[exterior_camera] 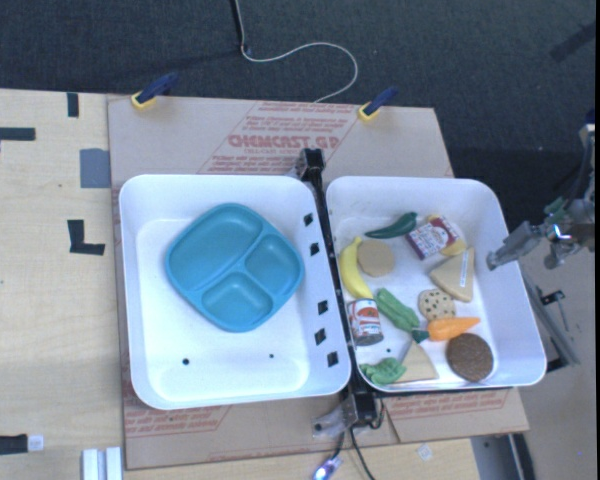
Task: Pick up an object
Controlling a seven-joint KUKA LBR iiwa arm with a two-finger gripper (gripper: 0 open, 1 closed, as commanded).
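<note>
Smooth, glossy blue plastic plate [236, 266] lies in a matt white plastic bin [140, 298] upon brown cardboard [280, 138] over the pale wood bench [30, 298].

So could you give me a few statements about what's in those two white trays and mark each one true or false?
1. The blue plate lies in the left bin. True.
2. The banana lies on the blue plate. False: it lies in the right bin, near the divider between the bins.
3. The gripper is lifting the carrot. False: the carrot lies in the right bin, apart from the gripper at that bin's right rim.
4. A round brown cookie lies near the right bin's front corner. True.
</note>
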